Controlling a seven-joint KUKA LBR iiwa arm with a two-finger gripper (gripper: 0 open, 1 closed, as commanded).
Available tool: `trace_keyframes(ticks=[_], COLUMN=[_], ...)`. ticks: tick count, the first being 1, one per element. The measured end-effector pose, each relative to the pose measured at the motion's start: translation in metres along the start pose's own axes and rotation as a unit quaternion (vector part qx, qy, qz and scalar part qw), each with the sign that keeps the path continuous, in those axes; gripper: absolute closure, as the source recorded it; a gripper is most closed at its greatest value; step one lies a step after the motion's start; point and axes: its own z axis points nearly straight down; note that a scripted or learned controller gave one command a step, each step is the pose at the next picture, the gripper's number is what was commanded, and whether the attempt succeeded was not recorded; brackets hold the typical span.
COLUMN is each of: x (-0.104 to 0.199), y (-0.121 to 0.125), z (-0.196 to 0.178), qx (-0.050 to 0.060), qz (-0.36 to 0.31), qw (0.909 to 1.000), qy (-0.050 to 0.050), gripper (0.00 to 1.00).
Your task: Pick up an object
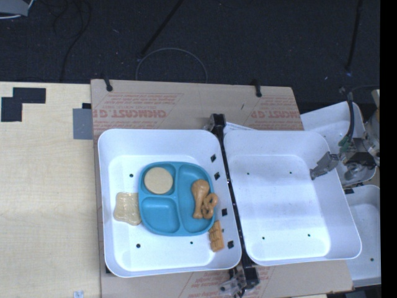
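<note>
Gripper (324,165) at the right bin's (291,253) right rim, open or closed I cannot tell, nothing seen in it, left bin (118,253) holding blue divided tray (162,219) with round cracker (158,180) and pretzel-like piece (203,198), tan pieces (128,208) beside tray.

One fixed camera looks down at a slant on both bins (124,143) from above.
</note>
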Motion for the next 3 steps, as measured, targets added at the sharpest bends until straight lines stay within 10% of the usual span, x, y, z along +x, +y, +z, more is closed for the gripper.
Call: trace_keyframes(ticks=[3], x=[0.010], y=[0.016], z=[0.086], qx=[-0.005], qz=[-0.002], qw=[1.0000], qy=[-0.001], gripper=[0.00])
